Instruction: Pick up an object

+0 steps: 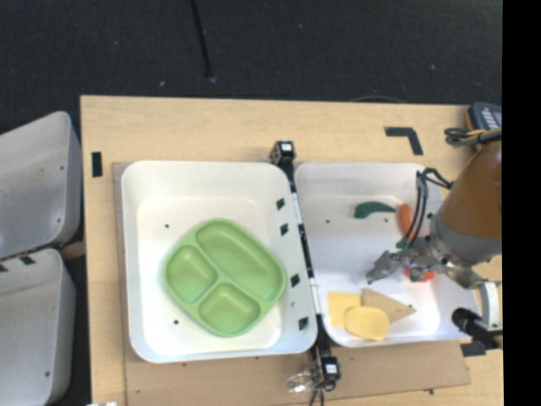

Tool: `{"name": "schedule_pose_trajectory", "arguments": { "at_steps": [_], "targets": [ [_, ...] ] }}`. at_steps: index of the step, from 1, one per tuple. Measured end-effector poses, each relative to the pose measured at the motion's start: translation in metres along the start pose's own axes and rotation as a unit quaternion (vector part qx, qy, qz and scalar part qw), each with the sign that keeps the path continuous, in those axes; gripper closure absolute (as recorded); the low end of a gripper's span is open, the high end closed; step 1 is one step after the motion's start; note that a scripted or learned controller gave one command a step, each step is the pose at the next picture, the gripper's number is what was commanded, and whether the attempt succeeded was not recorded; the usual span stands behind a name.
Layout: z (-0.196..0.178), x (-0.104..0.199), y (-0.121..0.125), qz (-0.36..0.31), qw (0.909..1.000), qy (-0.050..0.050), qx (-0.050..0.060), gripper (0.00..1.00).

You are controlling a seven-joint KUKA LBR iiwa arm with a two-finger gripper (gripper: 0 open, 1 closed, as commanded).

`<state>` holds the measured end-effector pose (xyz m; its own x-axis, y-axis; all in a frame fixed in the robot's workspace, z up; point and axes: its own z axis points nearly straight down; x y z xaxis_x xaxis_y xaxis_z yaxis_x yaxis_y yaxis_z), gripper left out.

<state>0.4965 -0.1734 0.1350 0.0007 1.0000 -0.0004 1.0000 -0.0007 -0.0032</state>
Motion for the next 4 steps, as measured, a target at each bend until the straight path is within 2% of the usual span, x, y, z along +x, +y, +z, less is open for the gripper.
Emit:
{"name": "schedule_pose_trajectory", "arguments": {
  "at_steps": [1,2,3,4],
  "targets": [
    [0.036,-0.001,0.0,0.0,1.0,0.0,0.0,0.0],
    [0.024,-0.002,0.001,0.003,1.0,0.0,-0.003,1.0],
    [-0.019,-0.003,0.004,-0.001,1.0,-0.001,-0.004,1.0],
    [-0.084,-0.006,0.009,-0.002,1.0,-0.002,-0.006,1.0]
  ]
}}
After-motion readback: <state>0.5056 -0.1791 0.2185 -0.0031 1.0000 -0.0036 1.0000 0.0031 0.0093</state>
